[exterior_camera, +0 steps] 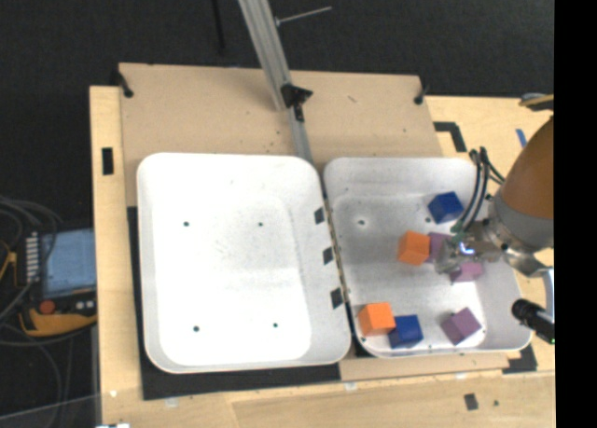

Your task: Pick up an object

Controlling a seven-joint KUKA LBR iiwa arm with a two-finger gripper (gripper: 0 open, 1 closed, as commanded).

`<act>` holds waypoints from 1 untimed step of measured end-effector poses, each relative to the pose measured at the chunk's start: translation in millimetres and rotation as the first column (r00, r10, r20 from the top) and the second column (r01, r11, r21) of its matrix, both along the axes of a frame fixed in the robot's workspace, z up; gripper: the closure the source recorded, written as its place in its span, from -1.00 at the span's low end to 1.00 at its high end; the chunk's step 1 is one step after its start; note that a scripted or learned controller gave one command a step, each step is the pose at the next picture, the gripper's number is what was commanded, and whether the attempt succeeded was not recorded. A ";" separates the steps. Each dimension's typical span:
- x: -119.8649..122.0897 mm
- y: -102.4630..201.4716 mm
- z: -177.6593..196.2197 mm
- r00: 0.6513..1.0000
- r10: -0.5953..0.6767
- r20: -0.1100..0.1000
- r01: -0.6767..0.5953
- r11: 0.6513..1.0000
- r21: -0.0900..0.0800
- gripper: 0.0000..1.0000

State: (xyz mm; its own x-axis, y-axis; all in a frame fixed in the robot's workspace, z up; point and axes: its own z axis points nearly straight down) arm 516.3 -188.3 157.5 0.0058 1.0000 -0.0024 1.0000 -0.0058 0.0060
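The right bin (373, 193) holds several small blocks. A blue block (446, 206) lies near its back right. An orange block (414, 248) sits mid-bin, just left of my gripper (454, 254). A purple block (466, 270) lies partly hidden right under the gripper. Along the front edge lie another orange block (377, 317), a blue block (406, 331) touching it, and a purple block (461, 324). The gripper is low in the bin, over the purple block and close beside the orange one.
The left bin (233, 258) lies beside the right one, on the brown board. A metal pole (266, 34) slants up from the bins' back edge. The arm's orange band (534, 174) overhangs the right bin's right side.
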 end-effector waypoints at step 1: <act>0.2 1.6 64.1 1.000 0.009 0.003 -0.009 1.000 -0.001 1.00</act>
State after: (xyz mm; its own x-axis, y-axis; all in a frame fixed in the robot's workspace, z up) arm 516.5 -186.7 221.6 -0.0032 1.0000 -0.0032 1.0000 0.0032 0.0088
